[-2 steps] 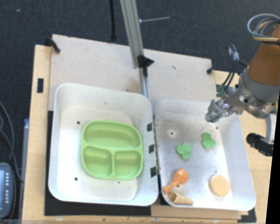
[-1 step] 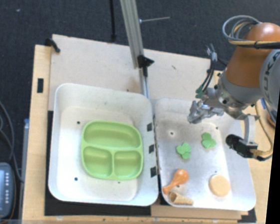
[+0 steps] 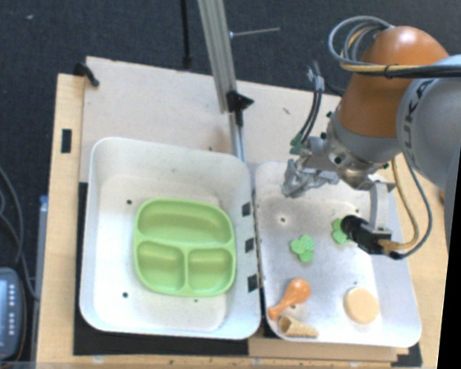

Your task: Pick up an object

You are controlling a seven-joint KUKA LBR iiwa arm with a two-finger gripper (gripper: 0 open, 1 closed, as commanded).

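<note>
My gripper [image 3: 295, 184] hangs over the far left part of the right bin [image 3: 394, 310], below the orange wrist band. Nothing shows between its fingers. In that bin lie a green broccoli-like piece [image 3: 303, 246] in the middle, a second green piece [image 3: 340, 232] partly behind a black part of the arm, an orange chicken-leg shape [image 3: 291, 296], an ice-cream cone [image 3: 298, 328] at the near rim, and a round tan biscuit [image 3: 361, 305]. The gripper stands above and to the left of the nearest green piece, apart from it.
The left bin [image 3: 113, 166] holds a green divided plate [image 3: 184, 246]. A slanted metal pole [image 3: 220, 54] rises behind the bins, its base near the gripper. A black cable block [image 3: 367, 236] of the arm hangs over the right bin.
</note>
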